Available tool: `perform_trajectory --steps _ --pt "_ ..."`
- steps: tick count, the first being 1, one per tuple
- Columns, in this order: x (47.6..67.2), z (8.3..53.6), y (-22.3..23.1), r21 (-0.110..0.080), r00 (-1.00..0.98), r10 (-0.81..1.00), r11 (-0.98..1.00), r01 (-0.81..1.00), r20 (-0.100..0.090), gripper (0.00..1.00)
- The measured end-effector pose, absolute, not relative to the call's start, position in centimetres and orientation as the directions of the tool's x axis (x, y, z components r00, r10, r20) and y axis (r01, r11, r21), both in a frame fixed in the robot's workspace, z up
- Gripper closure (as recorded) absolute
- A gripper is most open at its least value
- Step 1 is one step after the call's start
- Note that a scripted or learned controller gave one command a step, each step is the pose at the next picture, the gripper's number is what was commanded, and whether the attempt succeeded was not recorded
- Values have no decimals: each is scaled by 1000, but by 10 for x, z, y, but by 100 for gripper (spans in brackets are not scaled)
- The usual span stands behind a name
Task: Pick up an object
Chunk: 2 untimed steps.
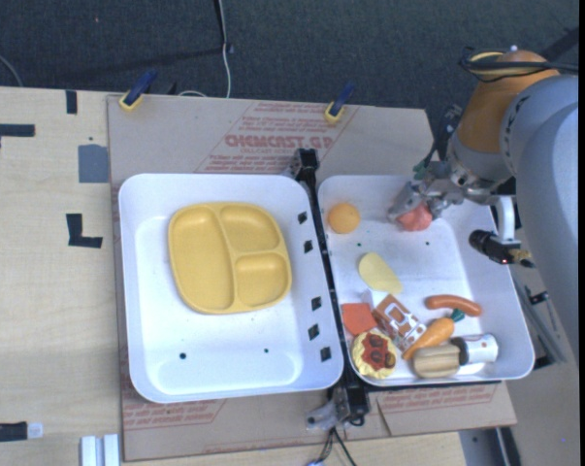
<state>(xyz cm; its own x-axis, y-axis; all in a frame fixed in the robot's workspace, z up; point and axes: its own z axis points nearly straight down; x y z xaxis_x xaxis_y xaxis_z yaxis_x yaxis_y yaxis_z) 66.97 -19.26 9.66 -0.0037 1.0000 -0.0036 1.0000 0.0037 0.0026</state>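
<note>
Red "CHEMCAST GP" lettering on the brown cardboard sheet (263,142) under the bins, partly legible

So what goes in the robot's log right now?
gripper at pink-red toy | right bin, far end | hold unconfirmed | yellow tray in left bin

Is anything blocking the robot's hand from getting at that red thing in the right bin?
No, nothing visible does. The hand is already right over the red thing near the right bin's far edge. The nearest other object, the orange ball, lies well apart to its left.
</note>
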Motion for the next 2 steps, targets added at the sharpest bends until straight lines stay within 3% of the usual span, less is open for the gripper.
perform_trajectory --steps 1,2 --pt "664 157 -148 4 -5 1000 5 1000 1 100" --pt "644 186 -82 2 -7 1000 7 1000 3 100"
